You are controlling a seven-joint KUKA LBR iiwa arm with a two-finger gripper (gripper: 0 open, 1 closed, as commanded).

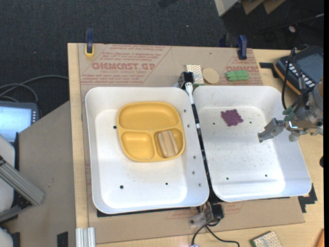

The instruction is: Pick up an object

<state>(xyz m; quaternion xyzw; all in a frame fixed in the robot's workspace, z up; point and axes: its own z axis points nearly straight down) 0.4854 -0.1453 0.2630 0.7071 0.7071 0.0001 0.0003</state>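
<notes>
left bin [103,138]: a smooth yellow plastic divided plate [151,131] is held, with a tan ridged block [166,143] laid in its lower right compartment, long axis up-down. right bin [247,184]: a flat purple scrap [232,117] is seen, irregular. gripper [270,131]: seen over the right bin's right side, nothing held; its opening cannot be told.

This looks like a robotics lab or test workshop rather than a home. The desk [77,138] is topped with a plain board still printed with a maker's name and held down by blue clamps [241,46] at its far edge. Two shallow white bins [103,189] sit side by side on it, fastened at the seam. Loose cables [31,84] trail over dark carpet [77,9], an aluminium rail [20,181] lies at the left, and what may be a small circuit board [264,239] rests at the front edge.
</notes>
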